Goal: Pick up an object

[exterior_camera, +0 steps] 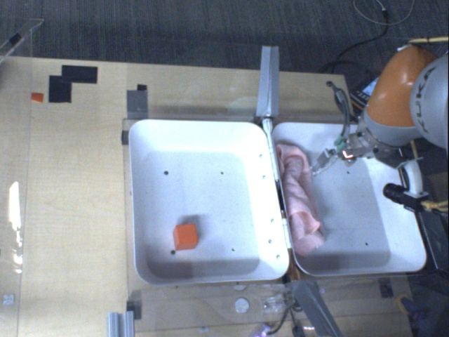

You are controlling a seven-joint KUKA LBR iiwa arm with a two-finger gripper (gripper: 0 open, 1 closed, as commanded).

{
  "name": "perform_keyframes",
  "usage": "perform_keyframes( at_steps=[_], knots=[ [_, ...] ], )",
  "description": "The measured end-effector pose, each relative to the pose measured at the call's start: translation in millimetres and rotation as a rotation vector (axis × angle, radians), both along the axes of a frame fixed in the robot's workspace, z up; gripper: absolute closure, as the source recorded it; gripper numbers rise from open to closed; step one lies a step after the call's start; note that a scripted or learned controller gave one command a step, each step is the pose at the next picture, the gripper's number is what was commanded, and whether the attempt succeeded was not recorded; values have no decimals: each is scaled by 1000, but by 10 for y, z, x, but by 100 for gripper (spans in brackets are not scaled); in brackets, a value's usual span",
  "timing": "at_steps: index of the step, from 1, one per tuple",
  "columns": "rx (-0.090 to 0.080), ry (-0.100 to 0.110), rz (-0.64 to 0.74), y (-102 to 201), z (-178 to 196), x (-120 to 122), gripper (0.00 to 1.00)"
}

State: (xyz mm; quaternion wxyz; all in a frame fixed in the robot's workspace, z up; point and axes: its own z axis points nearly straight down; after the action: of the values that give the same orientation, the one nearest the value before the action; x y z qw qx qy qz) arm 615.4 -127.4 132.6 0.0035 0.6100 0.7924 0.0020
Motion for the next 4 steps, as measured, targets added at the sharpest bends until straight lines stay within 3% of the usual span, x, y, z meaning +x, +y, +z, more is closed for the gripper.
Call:
perform_keyframes(
  at_steps=[1,2,3,4],
  knots=[
    [-1,-5,115,334,-425,31,0],
    [-3,-4,254,288,-428,359,0],
    [-5,-7,311,366,-420,41,0],
    [3,26,400,349,-414,507,0]
  ],
)
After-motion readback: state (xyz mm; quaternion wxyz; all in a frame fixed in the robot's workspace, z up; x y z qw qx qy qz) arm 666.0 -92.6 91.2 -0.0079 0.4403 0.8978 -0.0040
